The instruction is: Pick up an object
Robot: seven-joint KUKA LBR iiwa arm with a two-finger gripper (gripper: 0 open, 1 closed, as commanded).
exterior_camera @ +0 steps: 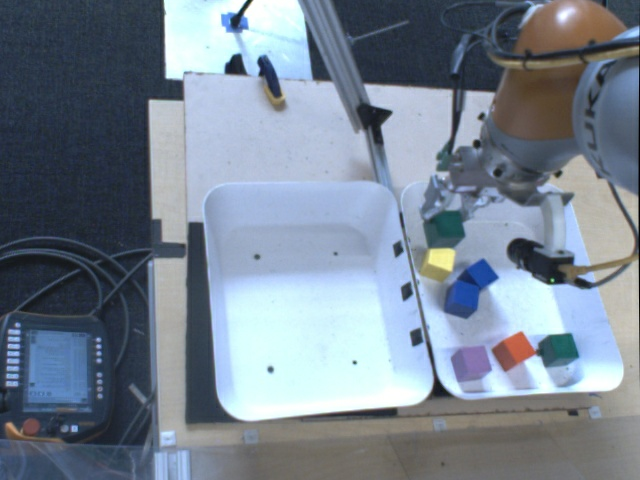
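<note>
Gripper (pixel 447 205) low over the far left corner of the right bin (pixel 590 320), at the end of the grey arm (pixel 560 78) reaching in from the right. Green block (pixel 445 229) directly beneath the fingertips, its far edge tucked under them; whether pinched or merely touched, impossible to tell, and spread or pressed together likewise unclear from this angle. Yellow block (pixel 437 264) just near of the green one, close against the bin's left wall. Two blue blocks touching each other slightly right of the yellow: the smaller (pixel 481 273) farther, the larger (pixel 461 299) nearer. Along the near edge of the same bin, left to right: purple block (pixel 471 363), orange block (pixel 514 350), a second green block (pixel 558 348). Left bin (pixel 300 308) side by side with the right one, rims touching. Handheld control pad (pixel 52 373) with cables on the dark floor at the near left. Slanted metal rod (pixel 340 58) crossing the board beyond the bins.
</note>
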